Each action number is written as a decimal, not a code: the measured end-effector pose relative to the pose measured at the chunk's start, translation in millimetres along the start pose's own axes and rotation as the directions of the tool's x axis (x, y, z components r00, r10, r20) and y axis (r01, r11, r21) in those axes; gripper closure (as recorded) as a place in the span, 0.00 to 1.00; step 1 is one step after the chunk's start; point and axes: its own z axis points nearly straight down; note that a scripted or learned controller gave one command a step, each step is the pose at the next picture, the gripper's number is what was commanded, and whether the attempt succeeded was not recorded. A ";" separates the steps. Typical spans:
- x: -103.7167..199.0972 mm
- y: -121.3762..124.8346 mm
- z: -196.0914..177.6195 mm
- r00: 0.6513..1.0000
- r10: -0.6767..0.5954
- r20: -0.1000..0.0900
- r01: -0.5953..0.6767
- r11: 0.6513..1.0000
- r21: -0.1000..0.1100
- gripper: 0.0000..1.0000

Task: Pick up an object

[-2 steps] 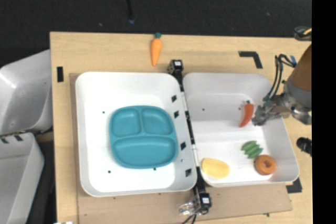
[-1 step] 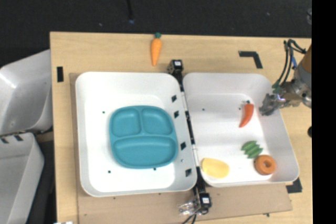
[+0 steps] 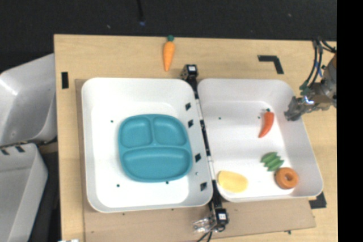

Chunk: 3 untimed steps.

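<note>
Camera view puts my gripper at the far right edge of the right bin, hovering over the bin's rim. I cannot tell from this angle how it is set, and I see nothing held in it.

Closest to the gripper, just to its left inside the same bin, lies a red chili pepper, tilted and apart from the gripper. Below the gripper, toward the bin's near corner, I see a green pea pod and, just beside it, an orange doughnut-shaped ring. Farther left along that near wall sits a yellow lemon-like piece.

Well away to the gripper's left, the left bin holds a teal divided plate. A toy carrot lies on the wooden bench beyond the bins.
</note>
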 end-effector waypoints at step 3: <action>144.2 28.5 -16.7 1.000 -0.003 -0.002 0.003 1.000 0.001 1.00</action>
